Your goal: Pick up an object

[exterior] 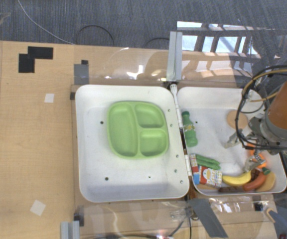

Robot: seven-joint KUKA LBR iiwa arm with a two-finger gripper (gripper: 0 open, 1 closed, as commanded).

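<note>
While my grey arm with its orange band (285,106) hangs over the right-hand shallow white bin (211,108), the pick looks to me barely begun. My gripper (257,159) sits low at that bin's near right corner, above a cluster of toys, and I cannot tell how it is set, because my own wrist and cables cover it. Nothing is visibly lifted, so I judge that no object is in hand yet.

What I could take lies close by. A yellow plastic banana (238,179) rests against the bin's near wall, touching a red-and-white carton (207,176) on its left and a brown sausage-like piece (255,182) on its right. A small orange-and-white item (258,159) lies just under my wrist. A flat green bean pod (206,161) lies above the carton, and a green plastic bottle (188,129) lies along the divider, well apart from me.

A green sectioned plastic plate (137,129) sits in the left-hand white bin (91,148).

Still to do, as I judge it: settle on one piece, grip it and raise it.
</note>
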